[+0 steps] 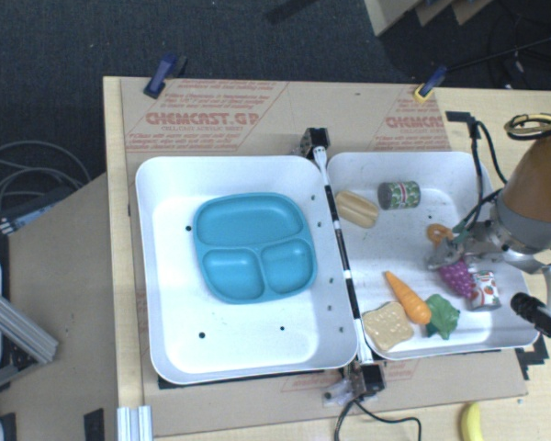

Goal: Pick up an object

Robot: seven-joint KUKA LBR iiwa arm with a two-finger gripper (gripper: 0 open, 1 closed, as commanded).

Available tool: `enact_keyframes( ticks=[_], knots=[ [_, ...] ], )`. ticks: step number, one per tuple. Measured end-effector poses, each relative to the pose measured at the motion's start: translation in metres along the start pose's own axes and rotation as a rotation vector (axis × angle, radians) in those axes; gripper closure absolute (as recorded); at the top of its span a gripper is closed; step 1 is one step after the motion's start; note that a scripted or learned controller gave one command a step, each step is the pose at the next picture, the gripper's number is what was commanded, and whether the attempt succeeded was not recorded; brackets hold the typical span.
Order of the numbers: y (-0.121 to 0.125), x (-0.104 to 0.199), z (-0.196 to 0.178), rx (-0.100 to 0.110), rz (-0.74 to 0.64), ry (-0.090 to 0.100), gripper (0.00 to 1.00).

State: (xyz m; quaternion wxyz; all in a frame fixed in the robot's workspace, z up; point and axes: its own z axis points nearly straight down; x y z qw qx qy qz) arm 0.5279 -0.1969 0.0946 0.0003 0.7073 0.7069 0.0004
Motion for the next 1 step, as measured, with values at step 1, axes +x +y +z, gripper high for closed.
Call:
enact_keyframes(
  ticks=[1],
  knots=[
    [-0.0149, 0.0993, -0.0512, 0.002, -0.002, 0.002, 1.0]
  ],
)
